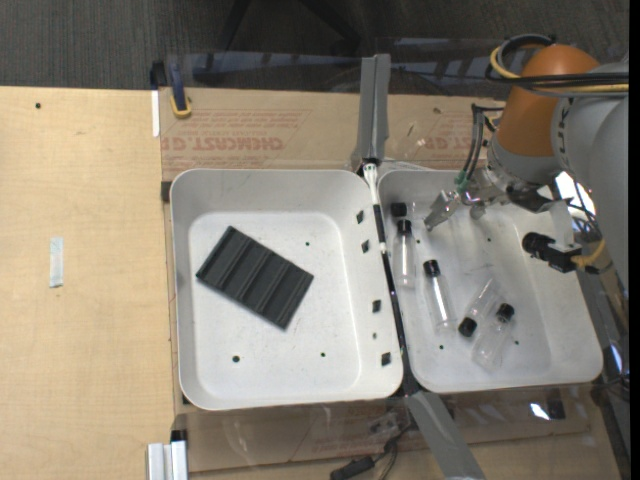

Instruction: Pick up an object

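A dark ribbed rectangular slab lies tilted in the left bin, towards its left side. The right bin holds several clear tubes with black caps: one along the left wall, one near the middle, and two crossed lower down. My gripper hangs over the right bin's back left part, just right of the tube by the wall. Nothing shows held in it.
A grey divider post rises behind the seam between the bins. Black clips line the left bin's right wall. Brown cardboard lies behind the bins, and a pale wooden bench top stretches to the left.
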Controlling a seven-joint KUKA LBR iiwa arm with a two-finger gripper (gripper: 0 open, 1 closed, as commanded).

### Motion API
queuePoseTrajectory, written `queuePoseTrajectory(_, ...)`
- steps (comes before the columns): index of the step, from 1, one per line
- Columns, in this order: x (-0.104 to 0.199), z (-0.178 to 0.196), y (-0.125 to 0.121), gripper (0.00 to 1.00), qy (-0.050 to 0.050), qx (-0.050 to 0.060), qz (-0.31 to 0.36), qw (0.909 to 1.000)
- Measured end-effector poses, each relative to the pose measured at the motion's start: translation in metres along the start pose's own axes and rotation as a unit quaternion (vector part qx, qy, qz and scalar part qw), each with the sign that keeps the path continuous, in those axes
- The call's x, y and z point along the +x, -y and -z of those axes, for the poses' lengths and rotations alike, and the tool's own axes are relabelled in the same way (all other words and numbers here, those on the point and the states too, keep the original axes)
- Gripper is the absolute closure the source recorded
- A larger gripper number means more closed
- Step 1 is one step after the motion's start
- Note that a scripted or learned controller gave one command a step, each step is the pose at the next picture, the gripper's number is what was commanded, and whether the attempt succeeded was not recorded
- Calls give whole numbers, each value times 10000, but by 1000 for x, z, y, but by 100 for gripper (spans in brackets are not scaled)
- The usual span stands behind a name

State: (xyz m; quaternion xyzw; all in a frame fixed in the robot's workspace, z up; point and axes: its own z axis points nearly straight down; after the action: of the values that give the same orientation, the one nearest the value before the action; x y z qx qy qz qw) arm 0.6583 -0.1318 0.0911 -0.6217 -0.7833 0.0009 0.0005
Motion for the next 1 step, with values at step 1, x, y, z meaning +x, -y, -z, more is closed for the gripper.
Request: queuePoseTrajectory(1,0,8,2,100,-11,47,2,10000)
